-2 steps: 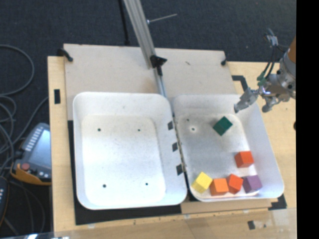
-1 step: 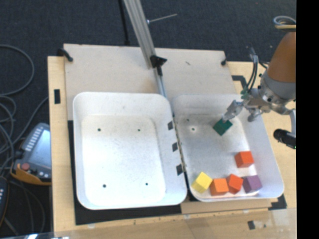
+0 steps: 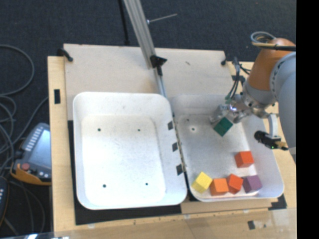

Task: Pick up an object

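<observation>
Bench (image 3: pixel 57 133) carries two white bins; left bin (image 3: pixel 124 148) beside right bin (image 3: pixel 227 148); grey arm (image 3: pixel 271 78) enters from right; end effector (image 3: pixel 225 117) above right bin, fingers closed on tilted green block (image 3: pixel 223 127); yellow block (image 3: pixel 202 181), orange blocks, purple block (image 3: pixel 251 183) along near wall.

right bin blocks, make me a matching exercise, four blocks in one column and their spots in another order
Blocks:
1. green block
2. yellow block
3. purple block
4. lone orange block

Spots:
A. right end of the near row
B. left end of the near row
C. at the jaws, far part of the bin
D. by itself, just behind the near row

Pairs: 1-C, 2-B, 3-A, 4-D
</observation>
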`<state>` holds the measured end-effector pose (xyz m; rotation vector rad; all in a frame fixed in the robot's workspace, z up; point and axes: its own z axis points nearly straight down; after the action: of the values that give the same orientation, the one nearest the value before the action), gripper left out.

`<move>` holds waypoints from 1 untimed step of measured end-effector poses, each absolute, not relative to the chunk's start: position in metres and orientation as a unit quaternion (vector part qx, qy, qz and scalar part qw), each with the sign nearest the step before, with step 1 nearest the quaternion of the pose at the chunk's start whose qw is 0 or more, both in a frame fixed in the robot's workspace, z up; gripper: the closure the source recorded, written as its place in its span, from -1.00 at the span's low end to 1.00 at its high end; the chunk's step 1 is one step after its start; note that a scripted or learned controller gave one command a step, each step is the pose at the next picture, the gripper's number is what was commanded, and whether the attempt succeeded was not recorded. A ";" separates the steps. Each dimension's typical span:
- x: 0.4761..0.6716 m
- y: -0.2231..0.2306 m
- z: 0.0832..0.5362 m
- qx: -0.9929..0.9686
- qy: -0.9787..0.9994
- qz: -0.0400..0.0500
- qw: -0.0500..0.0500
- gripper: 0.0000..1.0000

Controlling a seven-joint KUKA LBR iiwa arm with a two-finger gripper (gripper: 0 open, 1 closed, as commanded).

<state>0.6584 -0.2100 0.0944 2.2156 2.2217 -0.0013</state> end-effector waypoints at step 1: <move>0.631 -0.155 0.097 0.705 0.709 0.000 0.000 -1.00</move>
<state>0.6305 -0.1552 0.0973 2.2168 2.2272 -0.0013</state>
